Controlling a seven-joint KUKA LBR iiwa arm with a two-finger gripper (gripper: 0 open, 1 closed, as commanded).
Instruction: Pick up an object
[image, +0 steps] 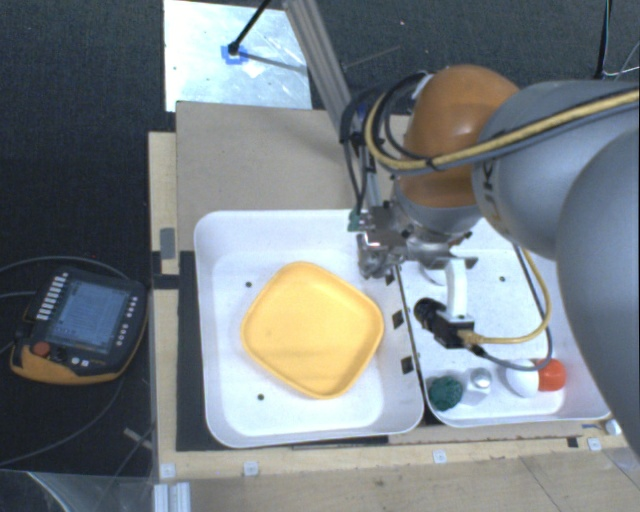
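The plate (312, 342), smooth yellow plastic, a rounded square, lies flat in the left bin (222, 400); the metal gripper (377, 258) hangs above its upper right corner, grip state impossible to tell.

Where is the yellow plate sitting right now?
The yellow plate lies flat in the left bin of the camera view, filling most of its floor, with the gripper just above its upper right corner near the divide between bins.

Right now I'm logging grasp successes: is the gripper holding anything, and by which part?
Cannot be told. The gripper sits over the divide between the bins, beside the yellow plate, with nothing visibly between its fingers.
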